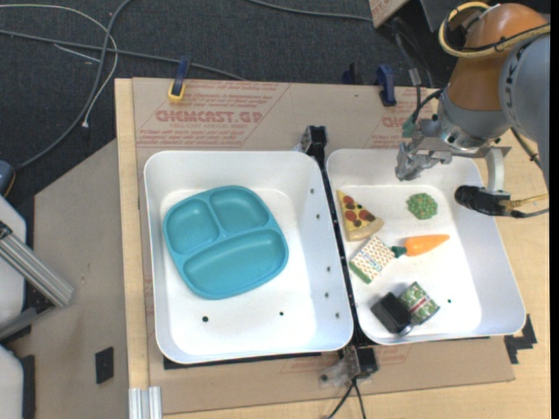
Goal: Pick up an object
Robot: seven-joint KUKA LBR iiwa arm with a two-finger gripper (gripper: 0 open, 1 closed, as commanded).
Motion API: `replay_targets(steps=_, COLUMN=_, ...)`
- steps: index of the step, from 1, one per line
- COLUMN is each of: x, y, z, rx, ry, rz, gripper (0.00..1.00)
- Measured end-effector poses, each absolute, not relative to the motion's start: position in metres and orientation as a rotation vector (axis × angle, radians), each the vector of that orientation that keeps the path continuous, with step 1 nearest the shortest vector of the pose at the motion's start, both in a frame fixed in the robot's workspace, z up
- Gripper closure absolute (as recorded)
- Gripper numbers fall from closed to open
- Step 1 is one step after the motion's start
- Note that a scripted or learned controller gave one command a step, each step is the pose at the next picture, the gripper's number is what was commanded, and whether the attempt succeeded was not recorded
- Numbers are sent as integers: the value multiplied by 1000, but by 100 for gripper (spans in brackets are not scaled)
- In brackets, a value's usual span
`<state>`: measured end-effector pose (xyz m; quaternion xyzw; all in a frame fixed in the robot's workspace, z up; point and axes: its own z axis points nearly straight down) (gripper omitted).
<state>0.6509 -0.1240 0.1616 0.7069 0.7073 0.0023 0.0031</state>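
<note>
Right-hand shallow white plastic bin (489, 273) holds all the small stuff: a green knobbly broccoli-like toy (422, 205) near the back, an orange toy carrot w/ green top (422, 245) lying across the middle, a toy pizza slice w/ red toppings (357, 216) by the bin's left wall, a small speckled square packet (371, 258) just below the pizza and touching the carrot's green end, and a black-and-green boxy item (404, 307) toward the front edge.

The metal two-finger gripper (412, 169) hangs over the back of that bin, just above-left of the broccoli toy, nothing seen between its fingers. Can't tell whether they're apart or together from here. Grey arm w/ orange band (489, 51) comes in from the right.

Left-hand white bin (166, 260) carries a teal three-compartment plastic plate (227, 241), roughly centred. Both bins sit side by side on a cardboard-covered worktop (140, 234); blue clamps (180, 76) grip its far edge, cables (105, 42) trail over the dark carpet behind.
</note>
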Motion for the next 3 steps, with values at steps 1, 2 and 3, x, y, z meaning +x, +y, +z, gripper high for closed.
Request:
replay_targets(steps=1, x=654, y=-125, z=227, rx=2215, ry=2218, rz=7, gripper=100)
replay_targets(steps=2, x=655, y=-124, z=264, rx=2217, ry=2220, rz=5, gripper=100)
replay_targets(steps=3, x=652, y=-79, z=261, rx=2218, ry=2228, rz=0, gripper=100)
